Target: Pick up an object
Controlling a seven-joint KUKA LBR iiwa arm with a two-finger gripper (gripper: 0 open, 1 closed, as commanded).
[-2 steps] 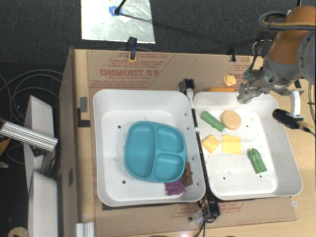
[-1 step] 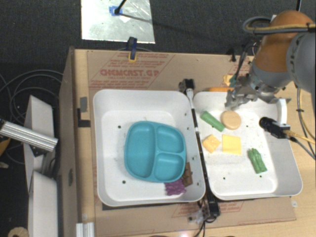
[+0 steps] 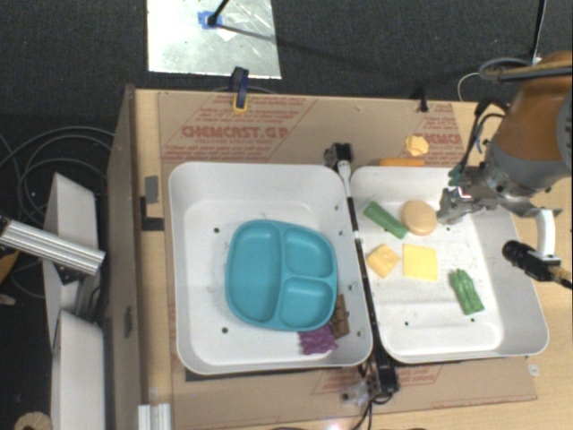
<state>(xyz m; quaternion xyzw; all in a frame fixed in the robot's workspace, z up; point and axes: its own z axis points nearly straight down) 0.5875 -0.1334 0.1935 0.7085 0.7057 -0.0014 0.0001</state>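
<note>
The right bin [image 3: 501, 334] holds several small food toys: a tan round bun [image 3: 417, 216], a green pod [image 3: 385, 219], a yellow wedge [image 3: 383, 261], a yellow square slice [image 3: 420, 262] and a green bumpy vegetable [image 3: 466, 291]. My gripper [image 3: 450, 203] hangs low over the bin's far right part, just right of the tan bun. The arm's grey wrist and orange band rise behind it at the right edge. Nothing shows between the fingers.
The left bin [image 3: 192, 240] holds a blue divided plate [image 3: 281, 275], with a purple piece [image 3: 315, 339] and a brown piece [image 3: 340, 316] at its near right corner. An orange stick [image 3: 402, 161] and a yellow piece [image 3: 416, 145] lie on the cardboard behind the right bin.
</note>
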